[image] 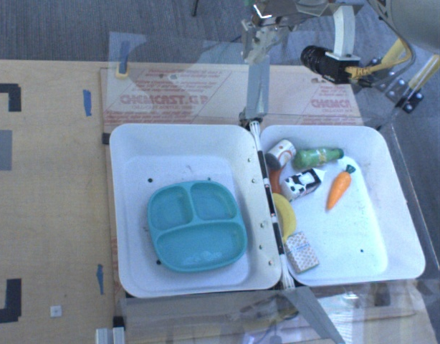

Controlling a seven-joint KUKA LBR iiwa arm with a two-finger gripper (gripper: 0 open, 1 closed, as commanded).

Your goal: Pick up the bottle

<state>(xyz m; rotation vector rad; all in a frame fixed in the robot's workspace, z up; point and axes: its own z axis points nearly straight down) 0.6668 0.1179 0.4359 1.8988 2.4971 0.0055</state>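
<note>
Green bottle (317, 156), lying sideways.

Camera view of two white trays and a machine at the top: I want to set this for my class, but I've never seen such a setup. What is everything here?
One camera looks down at a slant on a bench. The grey machine at the top right is a robot arm; its gripper hangs above the far edge of the bins, holding nothing. The left bin holds a teal divided plate. The right bin holds a green bottle, a toy carrot, a banana, a small can, a black-and-white cow-patterned item and a small patterned box. The arm's job is lifting the bottle, which lies untouched.
</note>
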